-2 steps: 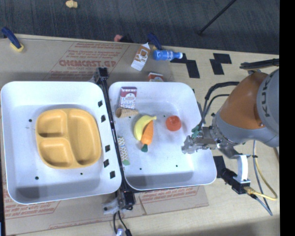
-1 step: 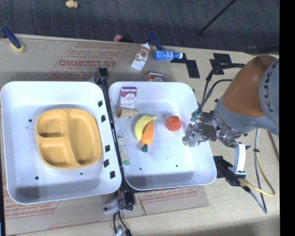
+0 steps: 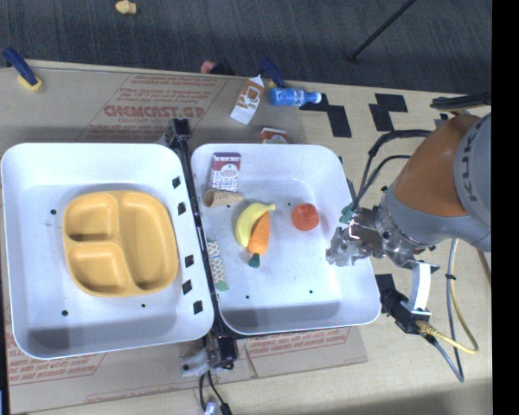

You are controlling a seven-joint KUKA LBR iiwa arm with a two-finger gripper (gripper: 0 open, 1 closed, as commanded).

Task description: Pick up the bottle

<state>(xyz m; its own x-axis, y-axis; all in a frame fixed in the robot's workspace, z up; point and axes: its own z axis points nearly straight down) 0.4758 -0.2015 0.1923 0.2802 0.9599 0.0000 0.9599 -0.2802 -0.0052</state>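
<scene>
A small blue bottle (image 3: 290, 97) lies on its side on the cardboard behind the right bin (image 3: 281, 311), outside both bins. My gripper (image 3: 341, 250) hangs over the right rim of the right bin, far from the bottle and nearer the camera. Nothing shows in its grasp. The grey arm with its orange band (image 3: 432, 175) reaches in from the right.
In the right bin lie a banana (image 3: 249, 219), a carrot (image 3: 259, 235), a red ball-like fruit (image 3: 305, 217), a small carton (image 3: 226, 172) and a patterned strip (image 3: 216, 264). A yellow divided plate (image 3: 119, 240) sits in the left bin (image 3: 35, 175). Two small cartons (image 3: 248, 100) lie near the bottle.
</scene>
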